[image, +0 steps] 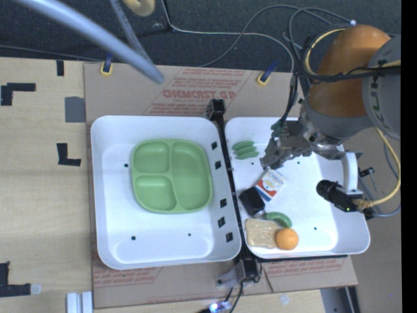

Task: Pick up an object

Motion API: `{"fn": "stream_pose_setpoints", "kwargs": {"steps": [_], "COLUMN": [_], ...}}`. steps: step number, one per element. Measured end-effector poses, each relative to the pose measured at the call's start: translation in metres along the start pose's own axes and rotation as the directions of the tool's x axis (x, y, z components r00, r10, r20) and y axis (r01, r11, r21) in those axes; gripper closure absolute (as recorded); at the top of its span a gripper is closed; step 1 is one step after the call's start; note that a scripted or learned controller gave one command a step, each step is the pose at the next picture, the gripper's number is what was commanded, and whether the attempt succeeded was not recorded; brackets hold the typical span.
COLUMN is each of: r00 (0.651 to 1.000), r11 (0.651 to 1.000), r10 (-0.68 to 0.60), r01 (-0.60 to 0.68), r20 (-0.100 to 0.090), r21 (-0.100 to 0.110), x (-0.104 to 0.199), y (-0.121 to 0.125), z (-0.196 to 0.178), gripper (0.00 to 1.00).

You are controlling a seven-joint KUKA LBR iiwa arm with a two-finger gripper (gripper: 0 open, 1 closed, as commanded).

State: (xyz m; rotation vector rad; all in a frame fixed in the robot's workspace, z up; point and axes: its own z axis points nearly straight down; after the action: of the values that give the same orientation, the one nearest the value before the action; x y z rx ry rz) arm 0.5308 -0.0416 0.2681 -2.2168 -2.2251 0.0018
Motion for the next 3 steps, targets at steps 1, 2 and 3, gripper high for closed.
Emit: {"fn": "stream_pose_setpoints", "kwargs": {"steps": [1,2,3], "r00": [1.0,1.0,1.0], "r11": [1.0,1.0,1.0], "r10": [-0.001,0.0,0.0], "r01": [0.001,0.0,0.0], "r20": [0.0,0.001,0.001], "r21": [0.0,0.002,0.0], "x": [0.044,0.091,0.131], "y": [0.023,0.028,0.045], "z": [0.005,0.023,0.041], "gripper": [1.0,1.0,1.0]}}
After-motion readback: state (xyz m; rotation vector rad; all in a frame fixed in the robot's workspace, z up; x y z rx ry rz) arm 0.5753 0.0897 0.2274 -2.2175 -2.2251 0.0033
